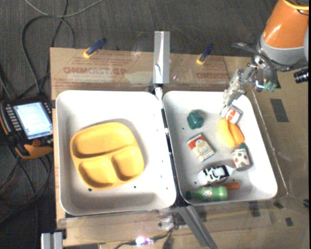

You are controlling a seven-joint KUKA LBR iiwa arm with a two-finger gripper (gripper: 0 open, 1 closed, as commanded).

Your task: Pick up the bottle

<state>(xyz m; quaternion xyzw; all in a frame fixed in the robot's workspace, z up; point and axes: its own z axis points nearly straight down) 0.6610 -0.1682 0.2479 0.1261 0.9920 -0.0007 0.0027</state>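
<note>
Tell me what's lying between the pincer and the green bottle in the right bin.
In the camera view, between the pincer and the green bottle lie an orange item, a small red-and-white carton and a black-and-white item.

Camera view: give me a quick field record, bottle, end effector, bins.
bottle: green bottle, lying on its side at the near edge of the right bin
end effector: over the right bin's far side, above a small red-and-white carton, apart from the bottle
left bin: holds a yellow divided tray
task status: bottle not yet picked
</note>
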